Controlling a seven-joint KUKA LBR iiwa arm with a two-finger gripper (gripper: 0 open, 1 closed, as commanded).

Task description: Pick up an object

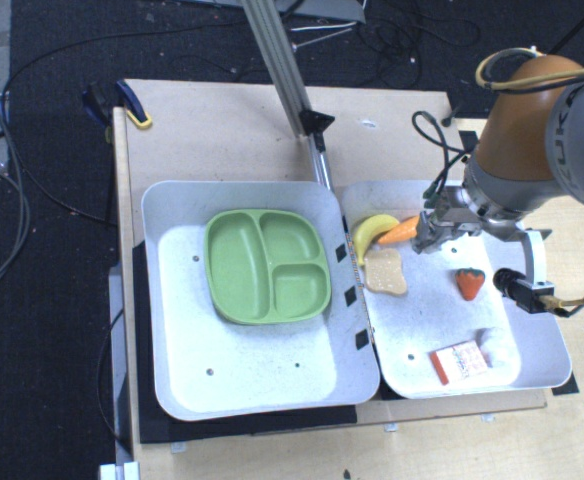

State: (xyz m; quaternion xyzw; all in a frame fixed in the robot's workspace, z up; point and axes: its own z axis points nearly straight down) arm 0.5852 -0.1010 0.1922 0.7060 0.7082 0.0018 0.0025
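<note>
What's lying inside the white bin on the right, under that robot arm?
In the right bin: a banana, a carrot, a slice of bread, a strawberry and a small red-and-white box. The gripper covers the carrot's far end and whatever lies beneath it.

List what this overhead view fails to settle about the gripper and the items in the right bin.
- Gripper: the wrist above covers its fingers, so open or shut is unclear.
- Carrot: its right end runs under the gripper; contact cannot be judged.
- Banana: partly covered by the carrot and the bread slice.
- Red-and-white box: print too small to read.
</note>
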